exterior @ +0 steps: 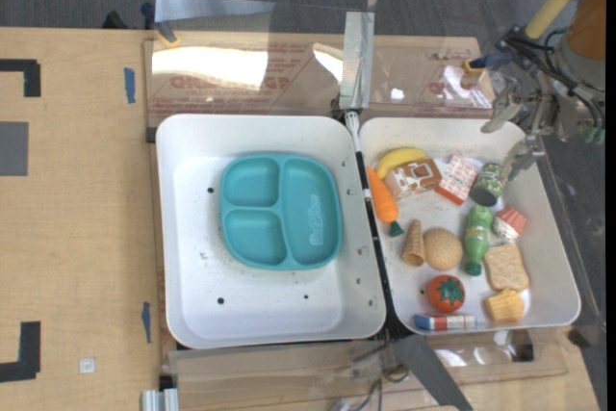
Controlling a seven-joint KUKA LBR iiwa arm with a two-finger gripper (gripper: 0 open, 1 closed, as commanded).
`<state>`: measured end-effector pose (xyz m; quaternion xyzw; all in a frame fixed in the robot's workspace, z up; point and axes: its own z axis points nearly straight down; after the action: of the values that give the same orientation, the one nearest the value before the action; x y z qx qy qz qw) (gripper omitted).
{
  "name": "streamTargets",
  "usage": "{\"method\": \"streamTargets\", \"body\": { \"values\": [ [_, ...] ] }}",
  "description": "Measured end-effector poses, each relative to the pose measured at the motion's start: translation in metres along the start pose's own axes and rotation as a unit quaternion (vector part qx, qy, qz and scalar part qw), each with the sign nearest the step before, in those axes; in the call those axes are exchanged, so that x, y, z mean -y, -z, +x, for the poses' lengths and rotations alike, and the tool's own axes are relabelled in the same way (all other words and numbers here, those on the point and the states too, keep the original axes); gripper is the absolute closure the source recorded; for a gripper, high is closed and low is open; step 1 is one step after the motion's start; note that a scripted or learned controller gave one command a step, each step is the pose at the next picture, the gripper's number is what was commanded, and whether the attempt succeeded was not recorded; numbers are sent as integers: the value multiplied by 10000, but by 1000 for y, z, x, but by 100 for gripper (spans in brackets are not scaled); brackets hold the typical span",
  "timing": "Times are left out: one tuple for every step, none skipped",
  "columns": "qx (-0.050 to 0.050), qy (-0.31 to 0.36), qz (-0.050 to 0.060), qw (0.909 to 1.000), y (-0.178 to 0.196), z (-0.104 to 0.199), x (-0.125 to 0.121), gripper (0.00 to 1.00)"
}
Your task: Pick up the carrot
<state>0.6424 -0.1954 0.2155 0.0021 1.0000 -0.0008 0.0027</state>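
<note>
Carrot first: the small orange plastic carrot (383, 198) lies in the right-hand shallow white bin (563, 245), hard against that bin's left wall and beside the divider between the two bins. From the grey two-finger gripper (520, 144), which hangs over the right bin's upper right corner, the carrot lies well away to the camera's left and somewhat toward the camera's lower edge, across most of the bin's width. Its long axis runs from upper left to lower right in the camera view, nearly parallel to the bin wall, with the greenish end toward the bottom. Between the gripper and the carrot sit a yellow plastic banana (399, 158), a brown-and-white printed toy box (416, 178) and a red-and-white packet (459, 178); the banana and box are just beside the carrot's upper end. How far apart the gripper's fingers stand cannot be told, and nothing is visibly held. Judging from this, the coming move calls for a long traverse leftward, and the wall close alongside the carrot may crowd one finger.
</note>
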Motion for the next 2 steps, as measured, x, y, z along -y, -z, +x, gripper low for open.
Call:
{"method": "streamTargets", "body": {
  "values": [
    [-53, -1271, -16, 9919, -111, 84, -57, 0],
    [-38, -2315, -10, 9728, -110, 123, -105, 0]
  ]
}}
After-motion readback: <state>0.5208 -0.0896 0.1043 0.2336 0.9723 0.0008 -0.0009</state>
